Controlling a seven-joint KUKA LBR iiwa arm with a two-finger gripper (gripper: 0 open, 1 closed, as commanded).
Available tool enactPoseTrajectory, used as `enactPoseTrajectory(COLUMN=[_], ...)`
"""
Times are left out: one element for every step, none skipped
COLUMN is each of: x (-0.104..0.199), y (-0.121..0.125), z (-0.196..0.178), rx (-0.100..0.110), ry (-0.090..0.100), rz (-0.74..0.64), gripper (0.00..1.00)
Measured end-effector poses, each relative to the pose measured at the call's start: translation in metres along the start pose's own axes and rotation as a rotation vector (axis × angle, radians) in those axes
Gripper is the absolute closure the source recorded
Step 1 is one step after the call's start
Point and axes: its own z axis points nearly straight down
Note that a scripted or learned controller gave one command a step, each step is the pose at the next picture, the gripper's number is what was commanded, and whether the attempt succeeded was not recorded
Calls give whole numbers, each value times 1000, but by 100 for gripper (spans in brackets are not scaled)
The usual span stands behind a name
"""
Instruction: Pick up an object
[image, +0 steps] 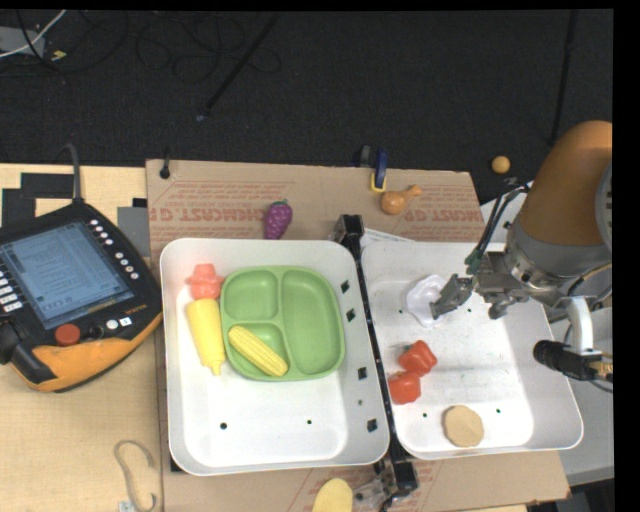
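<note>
My gripper hangs low over the upper middle of the right bin, fingers apart with nothing between them. A crumpled white, translucent object lies just left of the left finger, touching or nearly touching it. Below it are two red pepper-like pieces, and a tan round cookie lies near the front wall. In the left bin a green divided plate holds a corn cob. Beside the plate lies a yellow bottle with a pink-red top.
A purple grape toy and an orange pear-shaped toy lie on the cardboard behind the bins. A yellow item sits at the front edge. A teach pendant rests to the left. The black divider separates the bins.
</note>
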Motion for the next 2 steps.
enactPoseTrajectory(x=[0, -4], y=[3, 7], z=[-7, 39], rx=[-14, -9], ry=[-2, -1], rz=[-2, -3], gripper=[0, 0])
